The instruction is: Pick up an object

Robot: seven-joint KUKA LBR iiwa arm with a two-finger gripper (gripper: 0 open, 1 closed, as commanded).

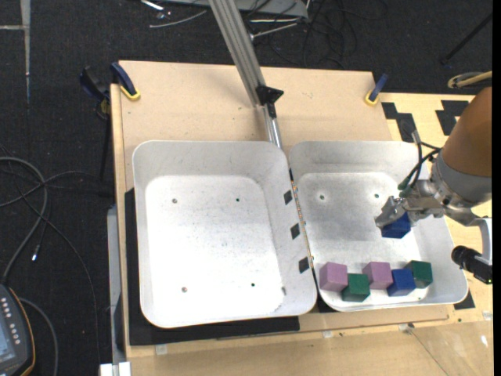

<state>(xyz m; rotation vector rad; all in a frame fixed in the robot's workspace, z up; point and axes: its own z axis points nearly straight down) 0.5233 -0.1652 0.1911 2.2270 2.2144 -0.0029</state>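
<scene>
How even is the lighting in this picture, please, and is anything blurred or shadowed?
Camera view: lighting is soft and fairly even, without strong glare on the white bins; the claw and the blue block under it are slightly soft, casting a faint shadow on the right bin's floor; the blocks along the near wall are sharp; the floor around the bench is dark.

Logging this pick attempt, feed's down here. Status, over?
Gripper in right bin, blue block at its fingertips, grasp unconfirmed. Five more blocks along the bin's near edge. Nothing in the way.
</scene>
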